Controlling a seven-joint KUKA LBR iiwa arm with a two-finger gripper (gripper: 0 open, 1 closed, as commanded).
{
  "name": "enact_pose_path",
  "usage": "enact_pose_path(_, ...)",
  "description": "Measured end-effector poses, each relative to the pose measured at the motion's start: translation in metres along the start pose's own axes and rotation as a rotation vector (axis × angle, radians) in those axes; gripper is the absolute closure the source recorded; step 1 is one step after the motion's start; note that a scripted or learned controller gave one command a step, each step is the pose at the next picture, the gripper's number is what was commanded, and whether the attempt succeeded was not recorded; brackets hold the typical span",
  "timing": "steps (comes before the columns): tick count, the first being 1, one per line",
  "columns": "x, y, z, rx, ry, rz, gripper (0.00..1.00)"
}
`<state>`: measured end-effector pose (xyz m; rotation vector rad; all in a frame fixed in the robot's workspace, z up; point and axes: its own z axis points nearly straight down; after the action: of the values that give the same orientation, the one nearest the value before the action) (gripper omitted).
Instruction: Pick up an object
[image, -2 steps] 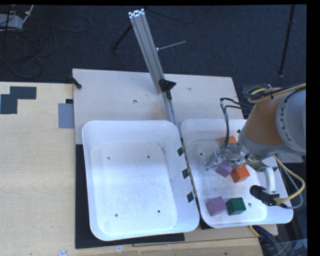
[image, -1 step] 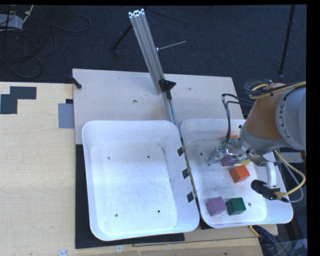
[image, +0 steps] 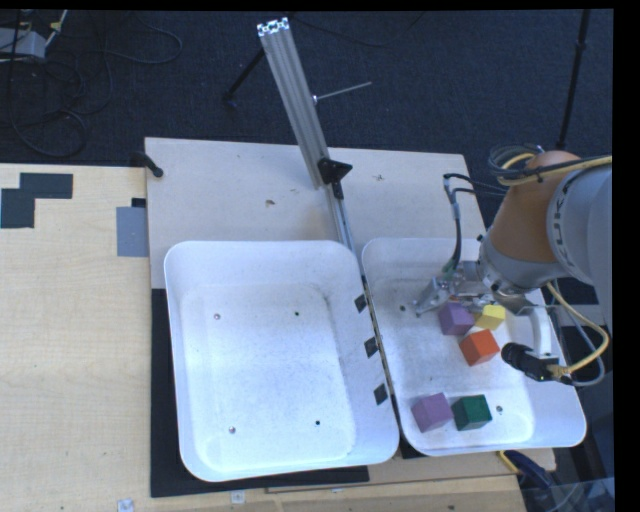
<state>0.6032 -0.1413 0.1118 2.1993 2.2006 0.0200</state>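
The right bin (image: 400, 262) holds several small blocks. A purple block (image: 455, 319) lies beside a yellow block (image: 491, 316), with an orange block (image: 479, 346) just in front of them. Nearer the front edge sit a second purple block (image: 431, 411) and a green block (image: 471, 411). My gripper (image: 436, 296) reaches in from the right and hangs low over the bin's middle, right at the upper left edge of the first purple block. The wrist hides how it meets that block.
The left bin (image: 190, 300) stands beside the right one, with black clips along their shared wall. An aluminium post (image: 300, 110) rises from the bench behind the bins. Cables loop around the arm at the right.
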Motion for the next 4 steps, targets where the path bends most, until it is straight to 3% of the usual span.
enact_pose_path(2,-0.011,-0.012,0.001,-0.004,-0.006,-0.003,0.0)
enact_pose_path(3,-0.017,-0.006,0.002,-0.01,-0.006,-0.001,0.0)
enact_pose_path(4,-0.014,-0.006,0.004,-0.002,0.001,-0.005,0.0)
